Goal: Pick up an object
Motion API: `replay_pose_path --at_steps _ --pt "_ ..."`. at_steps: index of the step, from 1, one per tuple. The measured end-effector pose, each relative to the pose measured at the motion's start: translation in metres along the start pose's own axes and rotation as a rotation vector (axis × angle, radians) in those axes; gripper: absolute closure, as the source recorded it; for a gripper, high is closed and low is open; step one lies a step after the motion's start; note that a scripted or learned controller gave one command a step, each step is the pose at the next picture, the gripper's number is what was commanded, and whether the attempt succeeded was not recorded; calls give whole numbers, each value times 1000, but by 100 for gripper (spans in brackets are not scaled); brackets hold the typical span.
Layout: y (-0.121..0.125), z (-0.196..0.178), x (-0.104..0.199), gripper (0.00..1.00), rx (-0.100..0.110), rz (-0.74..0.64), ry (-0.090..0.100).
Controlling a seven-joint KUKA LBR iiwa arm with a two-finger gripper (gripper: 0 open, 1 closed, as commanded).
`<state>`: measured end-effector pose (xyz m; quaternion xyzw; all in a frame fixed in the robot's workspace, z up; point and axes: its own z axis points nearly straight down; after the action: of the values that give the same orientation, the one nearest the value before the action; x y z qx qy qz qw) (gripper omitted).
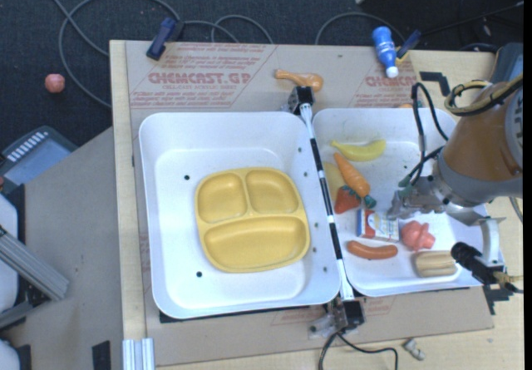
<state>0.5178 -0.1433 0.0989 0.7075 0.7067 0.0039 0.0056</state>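
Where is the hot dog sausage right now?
The sausage lies in the right bin, near its front edge, left of the bread roll and below the small carton.

Both bins [166,144] white. Divided tray [249,219] pale yellow. At 3 o'clock: banana [359,149] yellow, carrot [352,176] orange, sausage [372,250] red-brown, bread roll [435,263] tan. Bottle [384,50], 1 o'clock, blue and white.

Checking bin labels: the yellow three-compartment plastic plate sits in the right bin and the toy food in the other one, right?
Not quite. The camera view shows the yellow three-compartment plastic plate in the left white bin; the toy food, such as the orange toy carrot, lies in the right one.
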Motion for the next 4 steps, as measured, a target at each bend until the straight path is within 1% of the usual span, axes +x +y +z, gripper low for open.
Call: replay_pose_path --at_steps 1,2,3,4 --pt "0 0 0 0 0 0 0" --pt "30 11 38 0 5 -1 0" --pt "109 -86 87 0 10 -3 3" --pt "87 -85 87 0 15 -1 2"
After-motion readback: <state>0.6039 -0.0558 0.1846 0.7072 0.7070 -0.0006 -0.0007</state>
